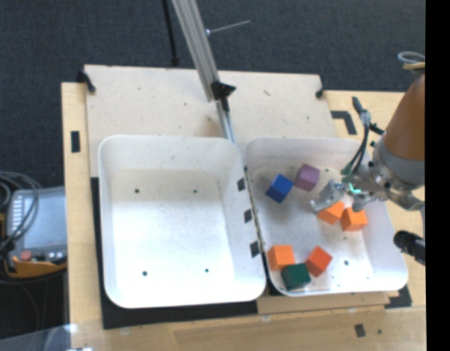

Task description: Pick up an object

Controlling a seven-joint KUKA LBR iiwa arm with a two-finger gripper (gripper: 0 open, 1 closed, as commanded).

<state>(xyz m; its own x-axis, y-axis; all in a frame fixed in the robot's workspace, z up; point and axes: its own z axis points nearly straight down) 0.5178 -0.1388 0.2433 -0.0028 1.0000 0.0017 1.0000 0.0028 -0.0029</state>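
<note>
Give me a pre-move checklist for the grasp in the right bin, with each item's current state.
1. Tool is over the right bin: ok.
2. A target is at the tool: ok, an orange block lies right at its tip.
3. Block seated between the fingers: cannot tell.
4. Target clear of neighbours: not ok, a second orange block sits against it.
5. Blue block and purple block out of the way: ok, both lie apart on the left.

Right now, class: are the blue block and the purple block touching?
Apart. The camera view shows a strip of white bin floor between the blue block and the purple block.
</note>
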